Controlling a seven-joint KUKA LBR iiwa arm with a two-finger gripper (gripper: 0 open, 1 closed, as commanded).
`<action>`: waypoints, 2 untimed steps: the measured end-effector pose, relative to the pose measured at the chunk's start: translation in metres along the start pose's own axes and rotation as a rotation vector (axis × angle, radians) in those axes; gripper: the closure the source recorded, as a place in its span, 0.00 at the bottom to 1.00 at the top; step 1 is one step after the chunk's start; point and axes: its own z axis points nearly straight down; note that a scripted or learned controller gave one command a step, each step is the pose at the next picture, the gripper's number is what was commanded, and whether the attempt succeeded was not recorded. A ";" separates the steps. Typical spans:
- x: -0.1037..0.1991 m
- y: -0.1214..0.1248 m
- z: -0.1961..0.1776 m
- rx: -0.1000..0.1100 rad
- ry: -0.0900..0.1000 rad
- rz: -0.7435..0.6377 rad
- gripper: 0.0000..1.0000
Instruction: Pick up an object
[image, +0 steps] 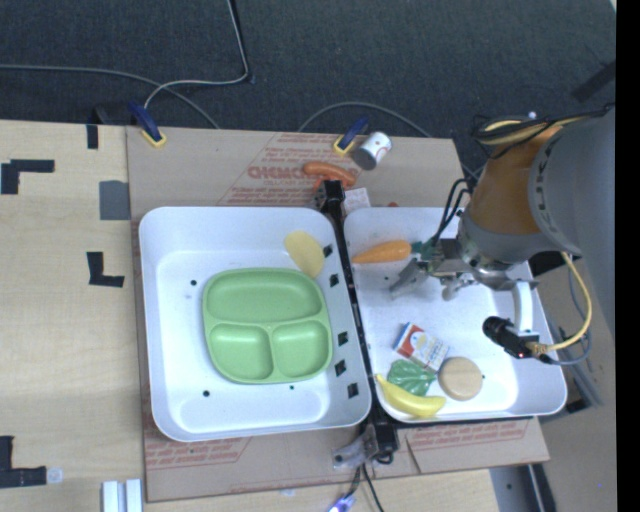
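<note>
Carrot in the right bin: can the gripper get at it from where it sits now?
Probably yes. The carrot lies alone near the right bin's far edge, next to the divider, with bare floor around it. The gripper hangs just beside it, nothing between.

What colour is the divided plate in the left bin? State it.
Light green: the divided plastic plate in the left white bin, clearest in the camera view.

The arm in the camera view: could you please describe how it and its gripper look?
The arm is bulky and grey, with an orange band above the wrist. Yellowish and black cables loop along it. The gripper is small, metallic grey, with two thin fingers.
</note>
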 end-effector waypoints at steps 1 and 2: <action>0.011 -0.070 0.048 -0.002 0.001 0.000 0.00; 0.018 -0.058 0.048 -0.004 -0.001 0.001 0.00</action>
